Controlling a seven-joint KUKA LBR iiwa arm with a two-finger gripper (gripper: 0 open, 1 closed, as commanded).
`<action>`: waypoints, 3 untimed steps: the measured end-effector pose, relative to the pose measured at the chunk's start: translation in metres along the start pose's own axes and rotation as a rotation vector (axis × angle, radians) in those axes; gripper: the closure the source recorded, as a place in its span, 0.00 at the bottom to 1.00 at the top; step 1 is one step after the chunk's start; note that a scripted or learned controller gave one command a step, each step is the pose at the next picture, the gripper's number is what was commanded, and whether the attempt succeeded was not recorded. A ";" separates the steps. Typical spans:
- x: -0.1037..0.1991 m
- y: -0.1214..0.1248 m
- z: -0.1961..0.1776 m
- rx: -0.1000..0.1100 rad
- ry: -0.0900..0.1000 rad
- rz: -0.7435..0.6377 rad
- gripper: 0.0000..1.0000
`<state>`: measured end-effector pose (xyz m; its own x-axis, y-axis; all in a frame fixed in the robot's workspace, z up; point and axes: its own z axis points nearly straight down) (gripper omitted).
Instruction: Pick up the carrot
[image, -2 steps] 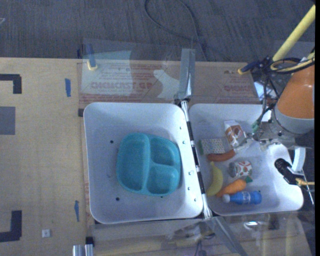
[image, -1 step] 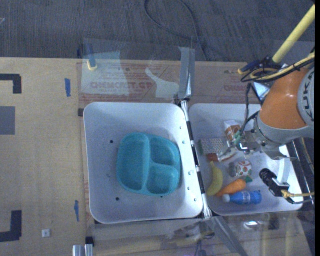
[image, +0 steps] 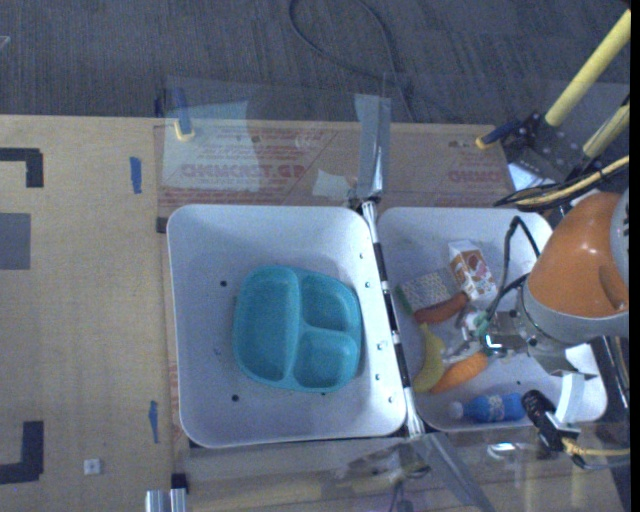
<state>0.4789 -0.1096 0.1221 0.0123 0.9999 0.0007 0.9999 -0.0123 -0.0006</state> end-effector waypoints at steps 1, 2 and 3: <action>0.011 0.002 0.034 -0.006 -0.004 -0.139 0.00; 0.012 0.003 0.024 -0.010 -0.003 -0.137 1.00; 0.045 0.097 -0.063 -0.001 -0.001 -0.163 1.00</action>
